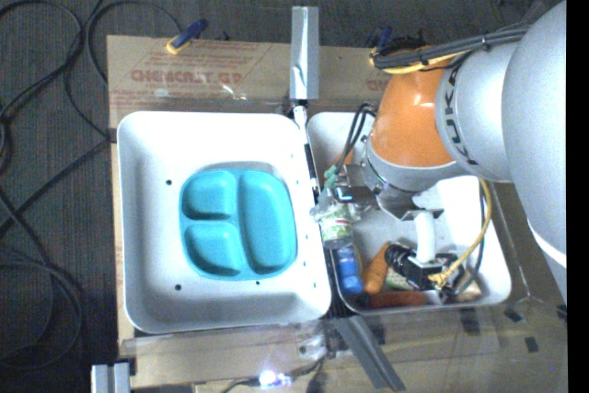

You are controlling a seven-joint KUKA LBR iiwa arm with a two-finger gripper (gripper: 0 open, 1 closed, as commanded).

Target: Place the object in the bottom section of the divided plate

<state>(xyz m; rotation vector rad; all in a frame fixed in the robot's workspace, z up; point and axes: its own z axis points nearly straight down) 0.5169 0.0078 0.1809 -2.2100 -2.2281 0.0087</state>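
A blue divided plate lies in the left white bin; it has two small sections on its left and one long section on its right, and nothing lies in them. My gripper hangs low in the right bin, close to that bin's left wall. Directly under and in front of it sits a small clear bottle with a green and white label. The wrist hides whether the bottle is held.
A blue bottle-like object, an orange carrot-shaped piece and a red item lie along the right bin's front edge. The grey and orange arm covers most of that bin. A metal post stands behind the divider between the bins.
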